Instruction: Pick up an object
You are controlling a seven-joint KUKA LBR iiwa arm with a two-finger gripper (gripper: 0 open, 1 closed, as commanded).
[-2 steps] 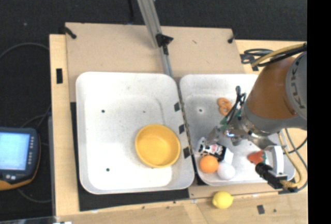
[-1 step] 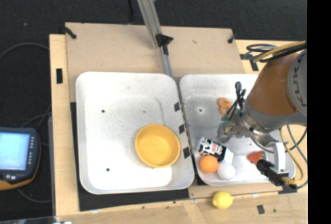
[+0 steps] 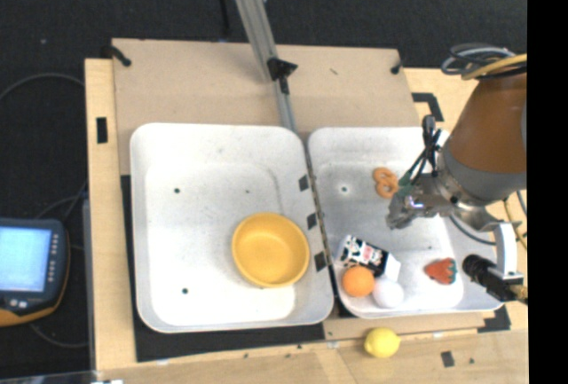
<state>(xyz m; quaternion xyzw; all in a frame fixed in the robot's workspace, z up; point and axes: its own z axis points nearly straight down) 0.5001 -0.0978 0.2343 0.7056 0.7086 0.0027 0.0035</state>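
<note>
My gripper (image 3: 401, 212) hangs over the middle of the right bin (image 3: 337, 152), just below a small orange pretzel-shaped piece (image 3: 385, 181). Near the bin's front edge lie a black-and-white carton (image 3: 365, 254), an orange ball (image 3: 358, 282), a white ball (image 3: 388, 293) and a red strawberry-like piece (image 3: 440, 270). None of these is between the fingers. A yellow bowl (image 3: 270, 249) sits in the left bin (image 3: 177, 160), toward its front right.
A yellow lemon-like piece (image 3: 382, 342) lies outside the bins on the bench's front edge. A slanted metal rail (image 3: 253, 10) runs from the top down to the gap between the bins. A handheld screen (image 3: 28, 271) sits far left.
</note>
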